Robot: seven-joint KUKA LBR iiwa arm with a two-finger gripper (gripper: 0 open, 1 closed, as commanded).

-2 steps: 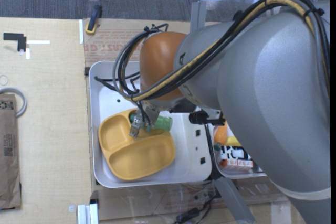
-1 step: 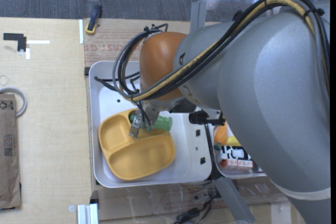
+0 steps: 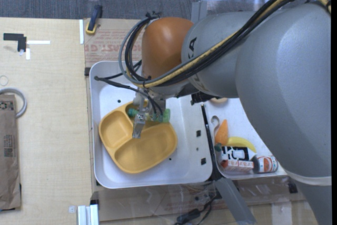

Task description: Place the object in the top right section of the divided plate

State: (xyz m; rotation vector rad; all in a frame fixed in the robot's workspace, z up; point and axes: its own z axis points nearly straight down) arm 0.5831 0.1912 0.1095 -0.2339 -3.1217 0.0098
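A yellow divided plate (image 3: 138,144) lies in the left white bin (image 3: 105,92). My gripper (image 3: 140,119) hangs over the plate's upper part, above the ridge between its sections. A small green object (image 3: 161,115) sits right beside the gripper at the plate's top right rim. Whether it rests in the plate or is held is hidden by the wrist. The grey arm with its orange band (image 3: 163,47) covers the bin's upper right.
The right bin (image 3: 224,170) holds an orange carrot-like piece (image 3: 222,131), a yellow banana-like piece (image 3: 241,142) and a small bottle (image 3: 259,164). Left of the bins lies a wooden bench top (image 3: 47,113) with a brown bag (image 3: 8,155).
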